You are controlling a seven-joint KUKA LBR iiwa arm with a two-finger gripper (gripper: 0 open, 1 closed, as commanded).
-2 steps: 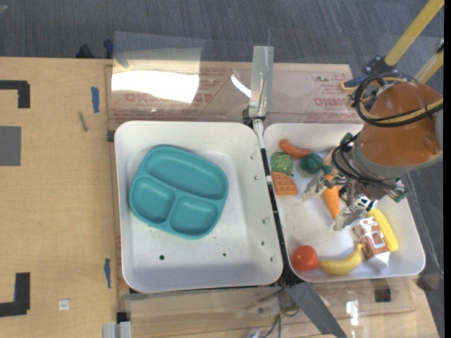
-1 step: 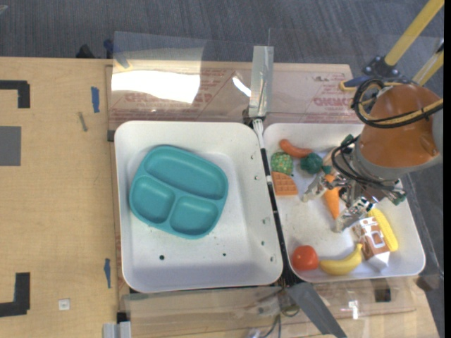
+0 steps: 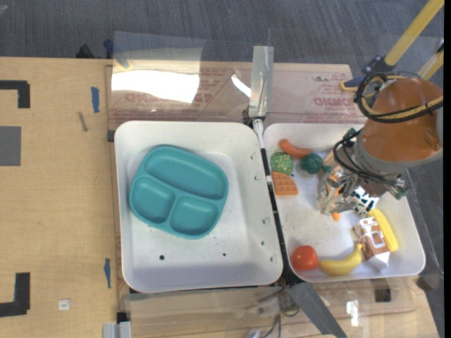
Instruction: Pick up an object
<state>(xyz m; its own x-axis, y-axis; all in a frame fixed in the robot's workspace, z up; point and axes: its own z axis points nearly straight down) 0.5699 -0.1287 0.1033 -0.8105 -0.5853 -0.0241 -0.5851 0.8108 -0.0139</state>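
Grey arm (image 3: 412, 69) coming in from the right side, big orange band (image 3: 402, 122) above the wrist, wrist pointing down, gripper (image 3: 337, 197) hanging low under the band, metal fingers aimed down and a little to the left

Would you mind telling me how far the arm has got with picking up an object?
Nothing looks lifted yet. The hand is down in the right bin among the toys; whether it grips anything is unclear. The banana, tomato and waffle lie on the bin floor. Grasping and raising remain.
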